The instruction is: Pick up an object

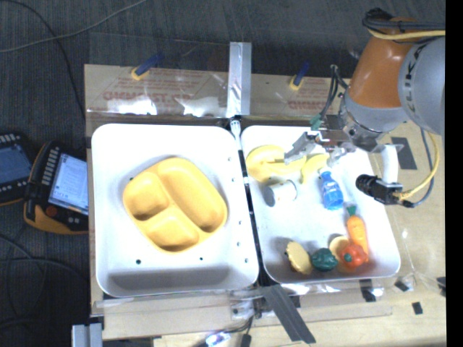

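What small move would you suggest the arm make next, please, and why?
Probably lower the hand straight down: it hovers in the right bin over the yellow pieces and grips nothing visible, while the blue bottle lies apart, nearer the camera.

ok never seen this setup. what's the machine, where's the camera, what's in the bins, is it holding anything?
One fixed camera looks down at a slant on two white bins. The grey arm with the orange band reaches in from the right; its gripper hangs over the right bin, above a yellow piece. I can't tell whether it holds anything. The left bin holds a yellow divided tray. The right bin also holds a small blue bottle, a toy carrot and small toy foods along its near edge.
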Tool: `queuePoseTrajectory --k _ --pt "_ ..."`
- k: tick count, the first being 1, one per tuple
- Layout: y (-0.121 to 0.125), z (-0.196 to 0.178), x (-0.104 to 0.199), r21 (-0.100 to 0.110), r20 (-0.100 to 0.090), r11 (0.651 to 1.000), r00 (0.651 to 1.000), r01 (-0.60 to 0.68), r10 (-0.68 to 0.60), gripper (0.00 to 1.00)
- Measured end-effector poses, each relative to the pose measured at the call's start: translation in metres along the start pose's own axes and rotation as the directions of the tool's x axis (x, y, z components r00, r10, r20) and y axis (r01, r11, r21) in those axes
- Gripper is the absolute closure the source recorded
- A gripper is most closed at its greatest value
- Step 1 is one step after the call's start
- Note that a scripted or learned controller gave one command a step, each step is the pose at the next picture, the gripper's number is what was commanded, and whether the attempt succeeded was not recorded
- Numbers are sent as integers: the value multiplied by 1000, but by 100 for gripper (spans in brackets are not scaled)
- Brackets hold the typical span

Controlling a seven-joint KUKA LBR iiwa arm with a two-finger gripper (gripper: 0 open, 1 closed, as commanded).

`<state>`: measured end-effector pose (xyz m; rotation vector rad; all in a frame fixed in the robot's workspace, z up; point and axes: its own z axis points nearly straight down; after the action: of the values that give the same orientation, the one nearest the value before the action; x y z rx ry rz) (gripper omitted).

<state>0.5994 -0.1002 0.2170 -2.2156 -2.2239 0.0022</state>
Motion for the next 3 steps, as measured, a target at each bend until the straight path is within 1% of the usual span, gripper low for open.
queuePoseTrajectory --k 1,2,3 --pt "0 20 -60 0 1 985 985 -172 172 0" --pt "7 124 -89 -2 0 987 987 -159 159 0" --pt "7 116 -88 2 -1 987 987 -158 158 100"
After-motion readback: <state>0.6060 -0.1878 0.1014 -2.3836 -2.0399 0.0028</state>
